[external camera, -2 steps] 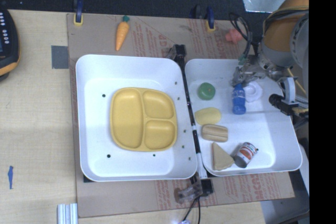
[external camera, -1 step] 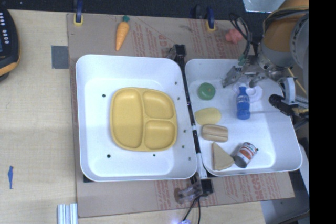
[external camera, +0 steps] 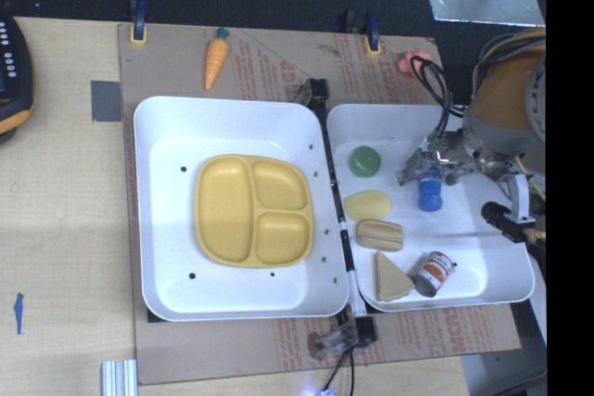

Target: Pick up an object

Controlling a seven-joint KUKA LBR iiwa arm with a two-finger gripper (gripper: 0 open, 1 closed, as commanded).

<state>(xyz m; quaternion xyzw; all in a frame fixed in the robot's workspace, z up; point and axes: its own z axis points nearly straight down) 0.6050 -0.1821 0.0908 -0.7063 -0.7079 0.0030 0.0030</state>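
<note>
Can't tell if your gripper [external camera: 432, 170] has the blue cylinder [external camera: 429, 195] tbh, could tip and roll toward the green ball [external camera: 365, 161].

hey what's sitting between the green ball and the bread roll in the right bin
In the camera view, a pale yellow lemon-like piece lies between the green ball and the bread roll.

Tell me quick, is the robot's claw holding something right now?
Claw: it sits right above the blue object in the right bin, but open, closed or gripping cannot be told from this view.
</note>
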